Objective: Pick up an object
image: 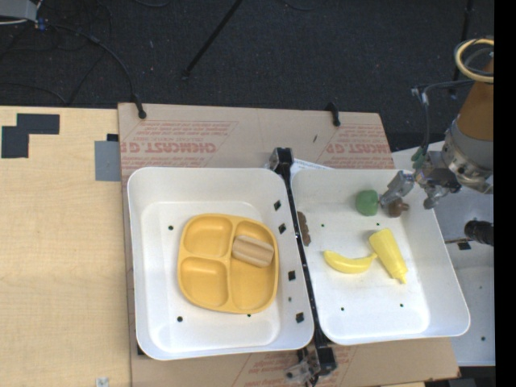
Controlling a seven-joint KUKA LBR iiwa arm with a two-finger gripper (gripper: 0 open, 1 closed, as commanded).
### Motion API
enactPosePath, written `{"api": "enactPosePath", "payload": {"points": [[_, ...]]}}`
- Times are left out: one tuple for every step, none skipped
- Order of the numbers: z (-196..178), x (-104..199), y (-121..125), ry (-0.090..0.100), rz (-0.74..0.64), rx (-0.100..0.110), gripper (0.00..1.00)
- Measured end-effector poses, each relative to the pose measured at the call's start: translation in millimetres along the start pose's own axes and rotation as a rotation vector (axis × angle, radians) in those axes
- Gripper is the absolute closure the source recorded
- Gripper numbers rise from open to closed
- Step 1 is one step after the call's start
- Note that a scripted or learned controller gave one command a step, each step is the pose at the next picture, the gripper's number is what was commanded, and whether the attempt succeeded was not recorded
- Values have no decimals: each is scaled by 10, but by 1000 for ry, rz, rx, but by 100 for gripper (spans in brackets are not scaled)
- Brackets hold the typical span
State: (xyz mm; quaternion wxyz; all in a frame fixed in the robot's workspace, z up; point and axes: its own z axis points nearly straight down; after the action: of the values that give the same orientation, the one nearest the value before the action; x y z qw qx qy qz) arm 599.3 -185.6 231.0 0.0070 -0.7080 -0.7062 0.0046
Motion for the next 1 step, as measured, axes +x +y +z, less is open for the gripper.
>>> {"api": "enactPosePath", "payload": {"points": [[-87,7,22,-2,-3,-13,0]]}}
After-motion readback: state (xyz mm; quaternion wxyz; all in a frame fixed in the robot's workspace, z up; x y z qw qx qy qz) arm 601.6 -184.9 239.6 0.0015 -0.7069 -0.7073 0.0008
